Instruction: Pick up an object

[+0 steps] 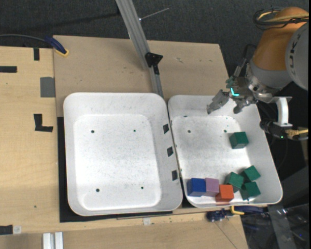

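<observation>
Wooden worktop [119,61] is carrying two white bins side by side. Lying at nine o'clock is the left bin [72,139], and at three o'clock is sitting the right bin [197,139], which is holding all the loose blocks. Reaching in from two o'clock, the grey and orange arm [280,45] is hanging its jaws [229,104] over the far edge of the right bin, at that bin's twelve o'clock. They are standing spread apart with nothing between them.

One green block [239,139] is lying alone near the bin's three o'clock side, apart from the jaws. Clustering at the bin's five to six o'clock rim are three more green blocks [243,181], with a blue block [197,186], a lilac block [212,186] and an orange block [226,192] sitting touching in a row.

Judging from this, nothing is being lifted yet; choosing a block, descending, closing and raising are all remaining.
</observation>
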Available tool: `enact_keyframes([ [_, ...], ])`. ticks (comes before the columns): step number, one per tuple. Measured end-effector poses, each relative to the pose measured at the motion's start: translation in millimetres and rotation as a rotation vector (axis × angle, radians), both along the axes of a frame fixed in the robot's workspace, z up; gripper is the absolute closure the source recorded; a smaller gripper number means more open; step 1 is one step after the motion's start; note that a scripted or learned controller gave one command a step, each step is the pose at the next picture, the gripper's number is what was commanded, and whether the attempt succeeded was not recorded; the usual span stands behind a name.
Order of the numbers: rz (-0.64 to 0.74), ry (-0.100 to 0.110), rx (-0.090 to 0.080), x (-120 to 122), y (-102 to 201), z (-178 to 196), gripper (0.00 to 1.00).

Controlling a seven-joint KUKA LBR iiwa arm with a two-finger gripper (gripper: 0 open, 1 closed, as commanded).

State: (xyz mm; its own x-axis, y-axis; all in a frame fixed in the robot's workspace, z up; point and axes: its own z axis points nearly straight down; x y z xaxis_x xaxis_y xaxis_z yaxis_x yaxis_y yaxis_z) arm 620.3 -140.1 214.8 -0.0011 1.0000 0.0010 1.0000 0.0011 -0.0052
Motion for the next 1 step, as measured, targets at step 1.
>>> enact_keyframes([
  [1,0.001,-0.004,-0.001,0.9,0.0,2.3,0.0],
])
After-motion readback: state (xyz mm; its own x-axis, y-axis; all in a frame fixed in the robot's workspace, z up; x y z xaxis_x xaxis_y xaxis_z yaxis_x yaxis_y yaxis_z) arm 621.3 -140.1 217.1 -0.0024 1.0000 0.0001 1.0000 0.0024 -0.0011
